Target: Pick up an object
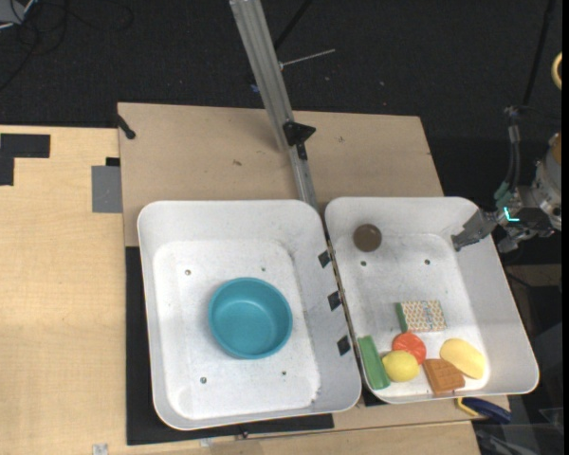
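Glossy teal plastic bowl (251, 318), matt white bins (171, 235)

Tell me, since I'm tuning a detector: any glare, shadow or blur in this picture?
Camera view: the white bins look bright, nearly washed out; the blue bowl casts a soft shadow; the end effector at the right bin's rim looks dark and slightly blurred.

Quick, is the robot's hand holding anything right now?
Gripper: at the right bin's far right rim, nothing seen in it; open or shut cannot be told.
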You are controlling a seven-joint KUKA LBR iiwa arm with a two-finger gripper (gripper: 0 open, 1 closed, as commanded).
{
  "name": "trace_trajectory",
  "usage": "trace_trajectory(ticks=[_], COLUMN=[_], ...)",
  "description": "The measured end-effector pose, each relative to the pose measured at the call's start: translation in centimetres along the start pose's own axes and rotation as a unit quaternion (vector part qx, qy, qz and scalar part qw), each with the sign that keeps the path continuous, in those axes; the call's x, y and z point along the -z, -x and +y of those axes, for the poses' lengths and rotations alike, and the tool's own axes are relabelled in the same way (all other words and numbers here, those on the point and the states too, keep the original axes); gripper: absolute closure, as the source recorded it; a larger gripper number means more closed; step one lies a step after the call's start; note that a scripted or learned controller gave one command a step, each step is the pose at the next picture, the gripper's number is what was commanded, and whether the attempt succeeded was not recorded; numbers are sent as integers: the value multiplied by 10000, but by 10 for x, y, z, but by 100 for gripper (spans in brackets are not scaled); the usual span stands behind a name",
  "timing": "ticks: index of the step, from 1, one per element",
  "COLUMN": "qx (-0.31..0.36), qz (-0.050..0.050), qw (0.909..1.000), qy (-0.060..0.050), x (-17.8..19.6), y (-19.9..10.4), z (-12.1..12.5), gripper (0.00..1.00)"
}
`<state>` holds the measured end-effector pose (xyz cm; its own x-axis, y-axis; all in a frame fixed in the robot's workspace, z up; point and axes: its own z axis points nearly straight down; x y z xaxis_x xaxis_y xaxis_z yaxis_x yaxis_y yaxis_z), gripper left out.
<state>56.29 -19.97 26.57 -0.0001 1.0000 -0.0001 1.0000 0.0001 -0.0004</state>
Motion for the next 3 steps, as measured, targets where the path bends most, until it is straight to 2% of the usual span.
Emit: trace_trajectory(ticks=[1, 3], qx=[0, 4], qz=[0, 8], qw=[10000, 10000], qy=[0, -26], x=[0, -119], y=[0, -13], z=[0, 7], gripper=[0, 0])
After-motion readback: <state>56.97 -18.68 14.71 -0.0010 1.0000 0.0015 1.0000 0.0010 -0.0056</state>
